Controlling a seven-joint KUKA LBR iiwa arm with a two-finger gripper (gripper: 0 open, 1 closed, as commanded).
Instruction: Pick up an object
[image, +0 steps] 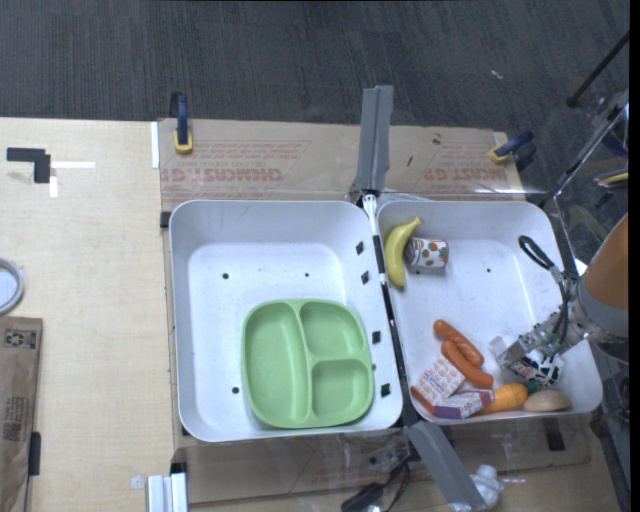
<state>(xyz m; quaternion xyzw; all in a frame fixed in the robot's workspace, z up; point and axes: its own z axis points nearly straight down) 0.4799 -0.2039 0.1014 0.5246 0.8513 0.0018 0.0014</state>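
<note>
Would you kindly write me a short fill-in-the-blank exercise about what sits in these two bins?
1. The green plate lies in the ____ bin.
2. The plate has ____ compartments.
3. The banana lies beside a small ____.
4. The gripper is over the ____ bin, near the carrot.

Missing words: left; three; can; right

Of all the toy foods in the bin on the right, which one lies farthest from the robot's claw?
The yellow banana, at the bin's far left corner beside the small can. The sausages, carrot and bread roll all lie near the gripper.
</note>
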